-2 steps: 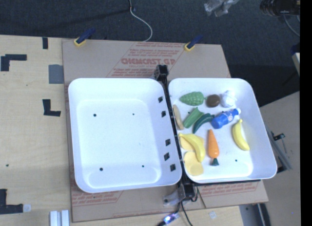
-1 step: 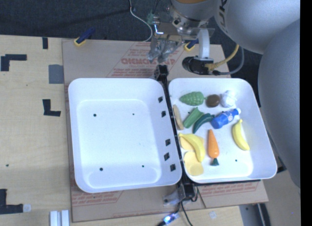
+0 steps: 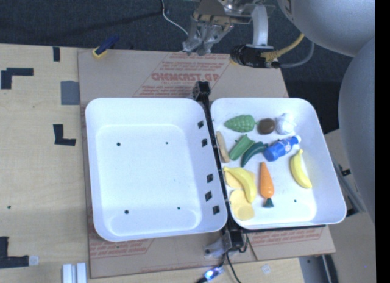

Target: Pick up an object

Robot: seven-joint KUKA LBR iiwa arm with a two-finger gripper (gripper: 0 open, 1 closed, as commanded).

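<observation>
My gripper (image 3: 198,46) hangs high above the bench, beyond the far edge of both bins, with its fingers close together and nothing seen between them. The right bin (image 3: 317,130) holds several toy foods: a green leafy piece (image 3: 240,122), a brown round piece (image 3: 266,126), a white piece (image 3: 284,122), a blue bottle (image 3: 281,149), green pods (image 3: 245,149), an orange carrot (image 3: 265,180), a yellow banana (image 3: 299,170) and a larger yellow banana (image 3: 242,181) near the divider.
The left bin (image 3: 97,154) stands beside the right one on a cardboard sheet (image 3: 177,77). The grey arm (image 3: 329,7) fills the upper right. A cable (image 3: 163,1) hangs near the gripper.
</observation>
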